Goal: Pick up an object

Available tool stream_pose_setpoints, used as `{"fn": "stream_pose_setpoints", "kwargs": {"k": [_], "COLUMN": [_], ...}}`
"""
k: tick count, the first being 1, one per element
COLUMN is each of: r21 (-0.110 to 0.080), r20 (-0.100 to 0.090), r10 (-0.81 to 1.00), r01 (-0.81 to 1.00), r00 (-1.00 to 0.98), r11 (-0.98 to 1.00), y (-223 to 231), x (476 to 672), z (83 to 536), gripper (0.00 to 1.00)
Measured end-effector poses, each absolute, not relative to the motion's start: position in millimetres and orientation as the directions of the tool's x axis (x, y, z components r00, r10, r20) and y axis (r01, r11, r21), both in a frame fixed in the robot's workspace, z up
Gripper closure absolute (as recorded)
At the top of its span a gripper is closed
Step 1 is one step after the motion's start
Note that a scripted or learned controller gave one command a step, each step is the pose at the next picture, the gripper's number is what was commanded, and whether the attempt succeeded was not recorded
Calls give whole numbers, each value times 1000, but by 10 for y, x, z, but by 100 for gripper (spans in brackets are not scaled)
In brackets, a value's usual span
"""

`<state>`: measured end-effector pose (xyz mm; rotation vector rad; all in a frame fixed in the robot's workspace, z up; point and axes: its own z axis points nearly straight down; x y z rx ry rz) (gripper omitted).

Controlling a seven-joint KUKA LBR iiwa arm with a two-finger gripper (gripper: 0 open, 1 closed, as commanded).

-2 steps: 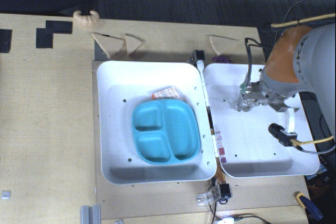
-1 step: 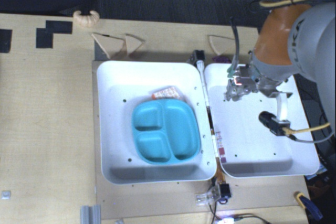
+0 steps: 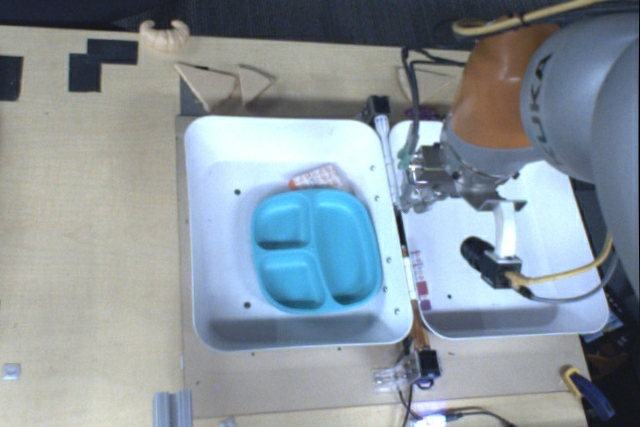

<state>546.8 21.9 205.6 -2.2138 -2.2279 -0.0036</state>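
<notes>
Now jaws (image 3: 412, 187) overhang bin rim (image 3: 392, 177).

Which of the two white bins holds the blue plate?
The left bin holds it. The blue plate, with three compartments, lies on its floor. The right bin is the one under the arm.

bench (image 3: 90, 245): pale wood | on it: left bin (image 3: 215, 315), right bin (image 3: 570, 315), side by side
</notes>
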Motion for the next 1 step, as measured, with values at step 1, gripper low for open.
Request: {"fn": "stream_pose_setpoints", "kwargs": {"k": [1], "r21": [0], "r20": [2], "r10": [1000], "r01": [1000], "r00": [-6], "r11": [6], "y": [707], "x": [4971], "z": [2250], "gripper": [100]}}
